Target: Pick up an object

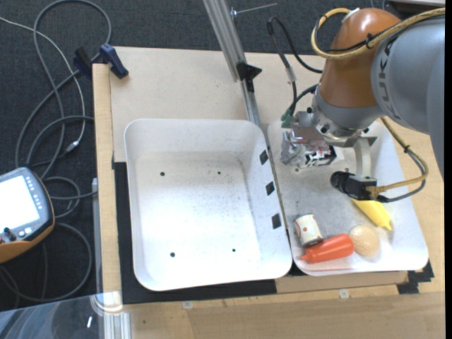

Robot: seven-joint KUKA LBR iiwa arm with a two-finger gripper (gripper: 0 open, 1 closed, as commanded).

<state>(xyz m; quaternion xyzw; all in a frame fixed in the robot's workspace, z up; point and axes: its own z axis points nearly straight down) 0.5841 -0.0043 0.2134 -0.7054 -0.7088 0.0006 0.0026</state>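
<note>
Right-hand shallow white bin (pixel 406 162) holds the candidates, all bunched at its near edge: a small white cylindrical can with a red-brown band (pixel 307 229), an orange carrot-shaped plastic toy (pixel 329 248) lying just in front of the can and probably touching it, a pale beige egg-shaped piece (pixel 365 241) at the carrot's thick end, and a yellow banana-shaped toy (pixel 374 213) a little further back, beside a black fitting with a yellow cable. The gripper (pixel 305 152) hangs over the far half of that bin, well apart from the cluster — whether it is apart or together, I cannot tell from here. My guess: all light, hollow plastic, stiff, smooth enough to skid. The carrot looks the best take, across its middle; the egg would likely roll out. Room is tight — bin lip close in front, the dividing wall to the left, neighbours crowding. The left-hand white bin (pixel 141 147) offers open floor.
</note>
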